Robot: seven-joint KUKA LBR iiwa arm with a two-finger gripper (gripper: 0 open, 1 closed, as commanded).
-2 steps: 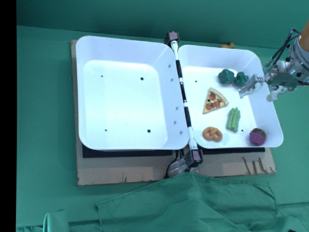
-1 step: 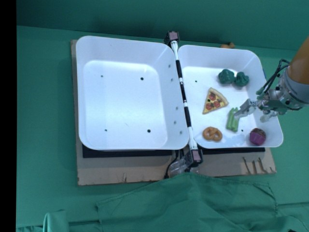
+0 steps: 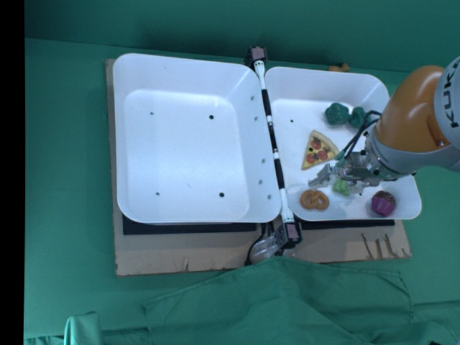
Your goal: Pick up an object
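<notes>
Arm: the grey arm with its orange band (image 3: 406, 117) reaches in from the right and hangs low over the right bin.
Tool: the tool (image 3: 336, 176) sits low in the right bin, its metal end pointing left, between the pizza slice and the pretzel; how far it is open I cannot tell, and nothing can be seen held in it.
Right bin: the white right bin (image 3: 302, 85) holds all the small objects.
Pizza slice: a toy pizza slice (image 3: 318, 149) lies flat near the middle of the bin, just above and left of the tool.
Pretzel: a brown pretzel (image 3: 314, 200) lies near the front wall, just below and left of the tool.
Green piece: a small light green piece (image 3: 341, 187) lies right beside the tool, partly hidden by it; whether they touch I cannot tell.
Purple object: a purple object (image 3: 383, 203) sits in the front right corner.
Dark green objects: two dark green objects (image 3: 336, 113) lie close together toward the back, beside the arm.
Left bin: the white left bin (image 3: 187, 142) stands beside the right one, joined along a black and white bar (image 3: 273, 149).
Desk: the desk (image 3: 72, 157) is covered in green cloth, with cardboard (image 3: 180, 257) under the bins.
</notes>
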